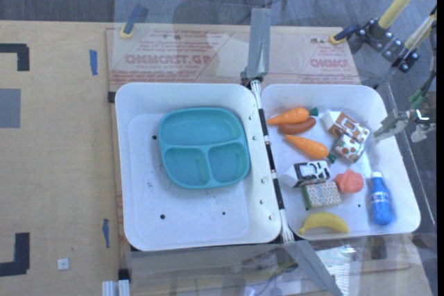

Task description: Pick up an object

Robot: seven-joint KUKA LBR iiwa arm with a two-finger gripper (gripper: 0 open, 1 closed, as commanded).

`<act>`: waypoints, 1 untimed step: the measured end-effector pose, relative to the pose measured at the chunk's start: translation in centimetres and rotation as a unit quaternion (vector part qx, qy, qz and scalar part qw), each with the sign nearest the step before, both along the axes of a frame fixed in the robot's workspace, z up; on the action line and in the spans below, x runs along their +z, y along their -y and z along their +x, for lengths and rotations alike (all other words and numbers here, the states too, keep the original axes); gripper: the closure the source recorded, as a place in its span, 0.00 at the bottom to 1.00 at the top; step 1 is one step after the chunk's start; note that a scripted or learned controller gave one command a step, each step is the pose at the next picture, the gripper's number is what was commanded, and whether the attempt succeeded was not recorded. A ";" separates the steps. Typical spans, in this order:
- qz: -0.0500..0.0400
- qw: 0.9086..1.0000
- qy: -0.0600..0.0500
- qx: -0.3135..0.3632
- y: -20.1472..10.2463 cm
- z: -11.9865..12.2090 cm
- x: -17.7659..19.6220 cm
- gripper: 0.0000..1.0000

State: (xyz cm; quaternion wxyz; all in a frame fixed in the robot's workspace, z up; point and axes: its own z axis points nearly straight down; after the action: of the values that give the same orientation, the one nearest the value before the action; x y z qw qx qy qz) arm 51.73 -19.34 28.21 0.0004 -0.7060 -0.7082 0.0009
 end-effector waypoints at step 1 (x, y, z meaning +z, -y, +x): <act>0.001 1.000 -0.001 0.023 -4.5 2.6 -8.9 0.00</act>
State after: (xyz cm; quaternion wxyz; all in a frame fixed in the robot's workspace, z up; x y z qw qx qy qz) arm 54.32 -14.82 19.34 0.0013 -0.6896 -0.7242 0.0009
